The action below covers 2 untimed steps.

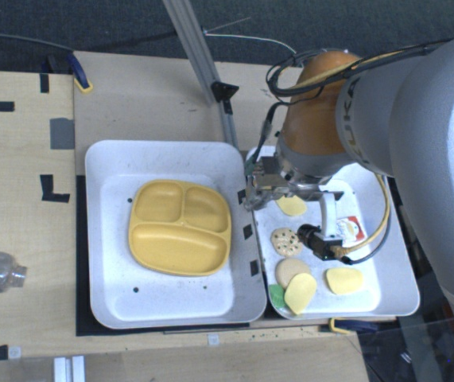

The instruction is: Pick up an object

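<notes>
**Arm poised at the bin divider.** The grey arm reaches across the right bin (389, 291). Its gripper (263, 188) sits low against the wall where the two bins meet. From this angle we cannot tell whether it is spread or closed, and we see nothing held in it.

The nearest candidate for the pick is a pale yellow piece (292, 206), just beside the gripper toward the bin's middle. Nearer the camera lie a speckled cookie (287, 241), a beige round (289, 270) and a yellow-green wedge (301, 291) touching it. Another yellow piece (343, 280) and a red-and-white packet (352, 228) lie close by. The left bin (109, 213) carries a yellow divided plate (180, 226).

We see several ways this could go wrong:

- **Wall strike:** The gripper stands so close to the divider that a straight descent may catch the rim or close on the wall instead of an object.
- **Flat target:** The pale yellow piece looks flat and low, so we expect it could be nudged aside or slip free as the arm lifts.
- **Crowded items:** The beige round and the wedge touch, so a grasp there may drag the neighbour along or wedge between the two.
- **Wide plate:** The plate looks too broad to take anywhere but its edge.
</notes>
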{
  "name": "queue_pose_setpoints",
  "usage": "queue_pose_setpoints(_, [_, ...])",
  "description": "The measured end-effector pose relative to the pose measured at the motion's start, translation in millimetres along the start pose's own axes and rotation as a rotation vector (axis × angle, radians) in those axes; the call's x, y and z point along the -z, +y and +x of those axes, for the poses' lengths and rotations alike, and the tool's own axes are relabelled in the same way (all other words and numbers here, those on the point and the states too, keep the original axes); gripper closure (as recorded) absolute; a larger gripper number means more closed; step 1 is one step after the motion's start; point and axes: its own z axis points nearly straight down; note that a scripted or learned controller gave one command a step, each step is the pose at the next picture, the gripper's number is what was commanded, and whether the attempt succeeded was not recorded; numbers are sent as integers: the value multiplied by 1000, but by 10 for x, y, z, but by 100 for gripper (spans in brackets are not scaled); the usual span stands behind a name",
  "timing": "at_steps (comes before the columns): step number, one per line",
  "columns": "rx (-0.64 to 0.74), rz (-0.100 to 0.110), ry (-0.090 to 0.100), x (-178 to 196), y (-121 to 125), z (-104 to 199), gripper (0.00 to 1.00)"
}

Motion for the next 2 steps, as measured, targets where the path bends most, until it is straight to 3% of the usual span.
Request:
queue_pose_setpoints(1, [7,-20,2,866,555,471,100])
queue_pose_setpoints(2, [3,-18,1,2373,641,535,100])
